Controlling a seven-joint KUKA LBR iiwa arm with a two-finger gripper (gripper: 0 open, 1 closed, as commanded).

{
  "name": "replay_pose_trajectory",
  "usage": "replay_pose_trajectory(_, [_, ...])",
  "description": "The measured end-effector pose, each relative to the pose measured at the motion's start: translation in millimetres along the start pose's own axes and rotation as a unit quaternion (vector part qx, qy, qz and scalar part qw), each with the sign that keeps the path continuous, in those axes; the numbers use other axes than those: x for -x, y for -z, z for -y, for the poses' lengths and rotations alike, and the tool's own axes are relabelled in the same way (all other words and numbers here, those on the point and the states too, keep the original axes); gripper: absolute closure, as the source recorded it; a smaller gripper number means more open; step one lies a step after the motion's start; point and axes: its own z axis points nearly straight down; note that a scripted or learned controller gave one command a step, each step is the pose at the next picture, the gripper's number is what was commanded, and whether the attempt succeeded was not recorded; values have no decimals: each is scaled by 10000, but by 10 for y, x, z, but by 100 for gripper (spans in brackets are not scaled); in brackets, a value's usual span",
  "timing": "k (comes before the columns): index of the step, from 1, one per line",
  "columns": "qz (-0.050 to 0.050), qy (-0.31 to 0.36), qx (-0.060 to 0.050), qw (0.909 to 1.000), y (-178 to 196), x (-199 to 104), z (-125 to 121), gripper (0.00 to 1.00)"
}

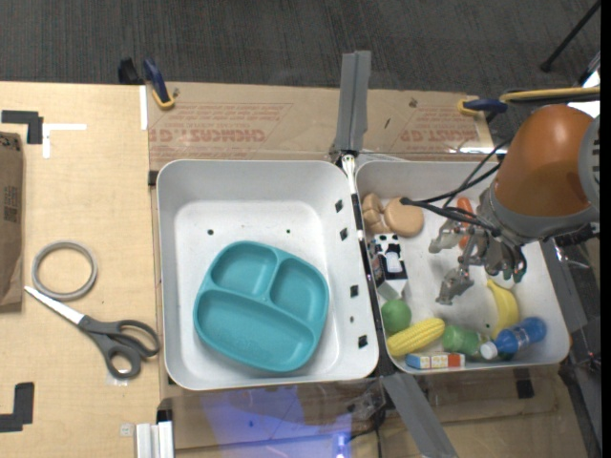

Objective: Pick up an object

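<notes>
Wooden bench [86, 179] bears scissors [100, 330], tape roll [64, 268].

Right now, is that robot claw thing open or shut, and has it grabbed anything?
Gripper: hovering over the right bin near the banana; open or shut cannot be told from this view, and nothing is seen held.

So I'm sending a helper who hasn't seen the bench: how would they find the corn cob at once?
Go to the right bin, the crowded one. Along its near edge lies the corn cob, between a green pepper-like toy and a green bottle. It is the bumpy yellow piece; the other yellow thing, a banana, is smooth and curved.
</notes>
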Motion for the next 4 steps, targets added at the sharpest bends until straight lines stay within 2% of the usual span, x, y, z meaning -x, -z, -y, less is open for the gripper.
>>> replay_pose_trajectory(1, [13,-323,0,9995,-119,853,-205,0])
replay_pose_trajectory(2, [0,-955,-4,9954,-121,-570,274,0])
replay_pose_trajectory(3, [9,-1722,-1,9851,-119,203,-228,0])
replay_pose_trajectory(4, [-2,-2325,-5,9726,-122,55,254,0])
